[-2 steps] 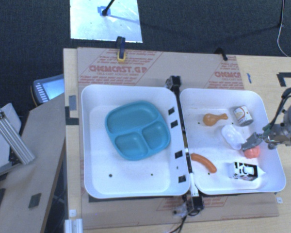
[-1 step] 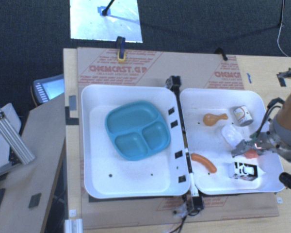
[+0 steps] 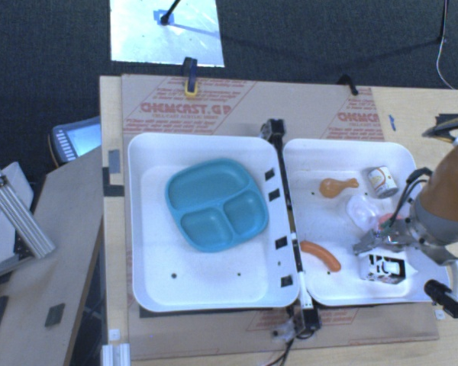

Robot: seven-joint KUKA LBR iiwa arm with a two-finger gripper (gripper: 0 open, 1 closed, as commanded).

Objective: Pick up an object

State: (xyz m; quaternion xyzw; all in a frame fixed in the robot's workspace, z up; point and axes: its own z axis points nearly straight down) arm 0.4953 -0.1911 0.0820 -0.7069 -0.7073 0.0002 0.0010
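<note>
We're low in the right bin [image 3: 320, 152], gripper [image 3: 383, 252] over the near right corner, just above a small black-and-white item [image 3: 385, 268]. Can't tell the jaws' state. We should centre on one item and descend straight, clear of the wall. Right bin also holds a sausage [image 3: 321, 255], a chicken drumstick [image 3: 338, 186], a small can [image 3: 381, 181] and a clear plastic piece [image 3: 362, 210]. Left bin [image 3: 149, 280]: blue divided plate [image 3: 217, 203].

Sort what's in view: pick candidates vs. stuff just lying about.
Pick candidates, all in the right bin:
- orange sausage-shaped toy
- tan drumstick-shaped toy
- small can
- clear plastic item
- gripper low over the near right corner

Lying about:
- blue divided plate, left bin
- yellow clamp
</note>
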